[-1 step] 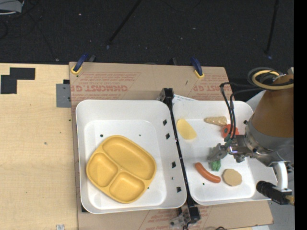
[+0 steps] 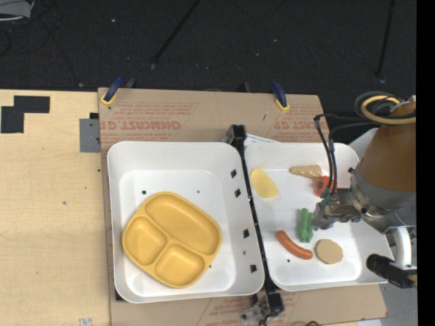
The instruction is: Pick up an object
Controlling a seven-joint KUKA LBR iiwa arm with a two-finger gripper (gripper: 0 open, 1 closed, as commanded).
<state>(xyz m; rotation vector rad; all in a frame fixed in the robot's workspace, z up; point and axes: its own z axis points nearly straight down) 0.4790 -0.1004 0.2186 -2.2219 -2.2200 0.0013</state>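
Apparently the approach step was in hand: the gripper hung low at the right of the frame, over the right bin, just beside the green pickle. Its grip I cannot tell. Nearby lay a sausage and a cookie. Next, it needed centring over one piece.

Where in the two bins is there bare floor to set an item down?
Left bin: the strip above the yellow divided plate. Right bin: the patch between the yellow chip, sausage and divider. Crowded near the gripper: green piece, tan disc.
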